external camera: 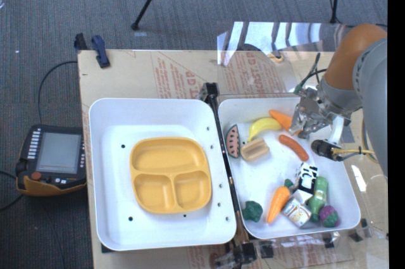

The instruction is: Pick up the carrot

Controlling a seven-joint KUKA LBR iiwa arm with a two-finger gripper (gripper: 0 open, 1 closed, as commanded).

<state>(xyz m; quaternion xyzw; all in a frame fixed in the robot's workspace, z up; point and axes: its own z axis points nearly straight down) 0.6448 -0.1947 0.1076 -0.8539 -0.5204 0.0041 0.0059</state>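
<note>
**Ana:** Nearest us, at the front of the right bin (352, 198), sits a cluster: the carrot (278, 203) lying tilted, tip toward the front, beside a green broccoli piece (253, 211), a small white cup (296, 213) and a purple bit (329, 217).

**Ben:** It looks like a toy, so probably light, stiff and a little slick. I'd pinch across the thick orange middle, not the tapered tip or the leafy top.

**Ana:** And the claw (302, 127)?

**Ben:** Low over the bin's back edge, well apart from that carrot, near a second small orange piece (280, 118). Open or closed, I cannot tell.

**Ana:** Other contents?

**Ben:** Banana (263, 126), watermelon slice (233, 140), sausage (294, 147). Left bin (107, 135) holds a yellow divided tray (170, 175).
</note>
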